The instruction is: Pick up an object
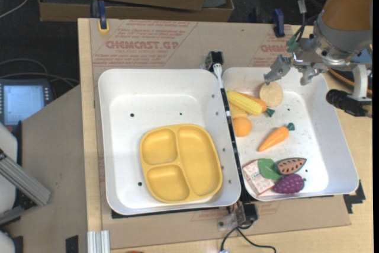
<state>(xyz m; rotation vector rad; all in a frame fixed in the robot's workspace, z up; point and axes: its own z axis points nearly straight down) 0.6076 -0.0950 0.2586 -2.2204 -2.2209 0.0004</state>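
End effector fingers spread, arm reaching from right.

Open floor at right bin's far-right side, toys crowding its left.

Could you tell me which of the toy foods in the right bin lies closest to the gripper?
The round tan cracker, directly below the gripper. The corn cob, orange, carrot and grapes all lie farther off.
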